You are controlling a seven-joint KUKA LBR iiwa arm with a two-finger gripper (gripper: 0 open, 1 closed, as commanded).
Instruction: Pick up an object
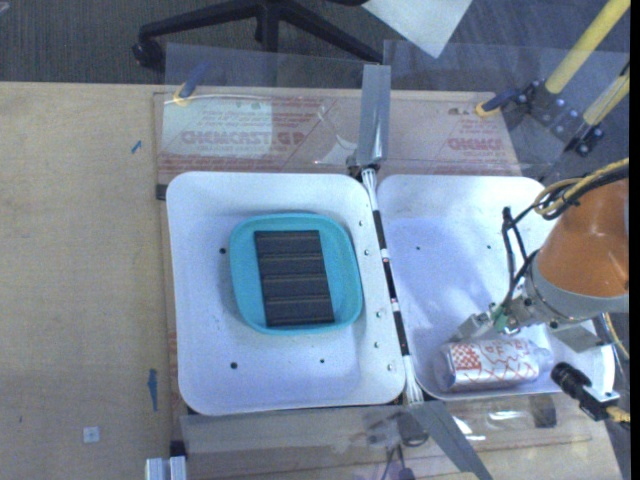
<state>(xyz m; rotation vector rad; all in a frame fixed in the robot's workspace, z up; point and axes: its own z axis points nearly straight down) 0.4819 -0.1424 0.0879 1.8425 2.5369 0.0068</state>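
The left shallow white plastic bin [200,368] holds a rounded turquoise plastic plate [243,268] near its middle, and a dark ribbed rectangular block [292,278] lies flat on that plate. A narrow grey divider strip [385,268] runs between the two bins. The right shallow white plastic bin [440,218] holds a red-and-white patterned can [490,363] lying on its side close to the near edge, towards the right corner. The grey arm with its orange band [595,243] hangs over this bin from the right, and its two-finger gripper [497,320] sits just above the can's upper side. Whether it is released or clenched, I cannot tell.
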